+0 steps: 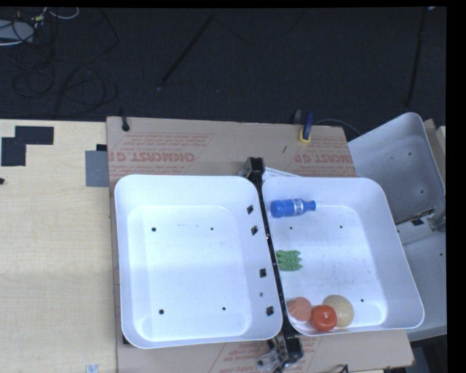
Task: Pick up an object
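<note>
Cardboard-topped bench, two bins: the pick looks not yet begun, the gripper's state you cannot tell; next, aim a descent onto the blue bottle [291, 207] by the right bin's [409, 291] far edge.

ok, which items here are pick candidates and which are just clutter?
Pick candidates, all in the right bin:
blue bottle
green pea pod
pink round piece
red ball
tan ball

Just lying about:
left bin
cardboard sheet
blue-and-yellow clamp
cables on the floor
</note>
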`<state>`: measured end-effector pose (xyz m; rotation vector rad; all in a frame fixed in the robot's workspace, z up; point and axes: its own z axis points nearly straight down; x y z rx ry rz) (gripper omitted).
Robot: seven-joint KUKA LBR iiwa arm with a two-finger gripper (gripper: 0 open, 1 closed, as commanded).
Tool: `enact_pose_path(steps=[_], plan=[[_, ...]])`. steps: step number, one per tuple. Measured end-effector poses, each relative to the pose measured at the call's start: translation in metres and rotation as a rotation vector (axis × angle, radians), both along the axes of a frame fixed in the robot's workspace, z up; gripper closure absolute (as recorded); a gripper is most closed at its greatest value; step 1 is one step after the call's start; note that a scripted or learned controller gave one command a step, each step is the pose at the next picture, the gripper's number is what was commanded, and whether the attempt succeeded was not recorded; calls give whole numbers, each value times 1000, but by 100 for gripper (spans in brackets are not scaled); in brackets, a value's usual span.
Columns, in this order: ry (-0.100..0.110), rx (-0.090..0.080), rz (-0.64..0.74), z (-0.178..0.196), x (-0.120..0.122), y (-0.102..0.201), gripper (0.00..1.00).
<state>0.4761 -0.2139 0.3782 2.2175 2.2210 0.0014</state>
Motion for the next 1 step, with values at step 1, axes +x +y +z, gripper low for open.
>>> enact_pose_path(steps=[1], plan=[[6,2,-2,-20,0,1,100]])
